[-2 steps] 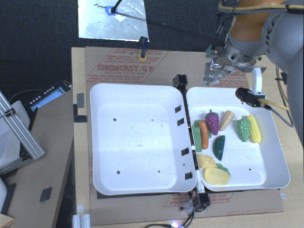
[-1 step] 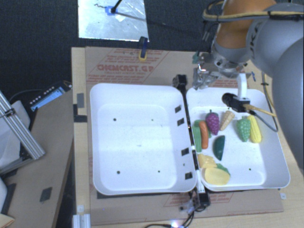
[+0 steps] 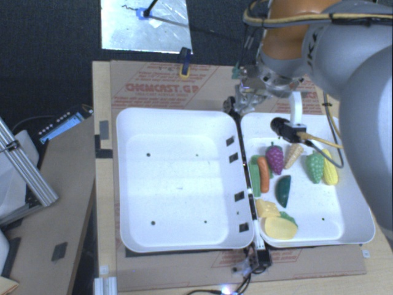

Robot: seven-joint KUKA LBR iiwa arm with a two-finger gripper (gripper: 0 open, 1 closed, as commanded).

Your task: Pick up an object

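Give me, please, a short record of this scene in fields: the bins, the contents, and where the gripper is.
left bin: white, shallow
right bin: white, holds toy food
items: purple grapes; orange carrot; dark green piece; corn cob; yellow pieces at the near corner
gripper: above the far end of the divide between the bins
fingers: cannot tell

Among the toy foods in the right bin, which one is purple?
The bunch of grapes is the purple one. It lies near the top of the group in the right bin, between the orange carrot and the pale cone; the others are green, yellow or orange.
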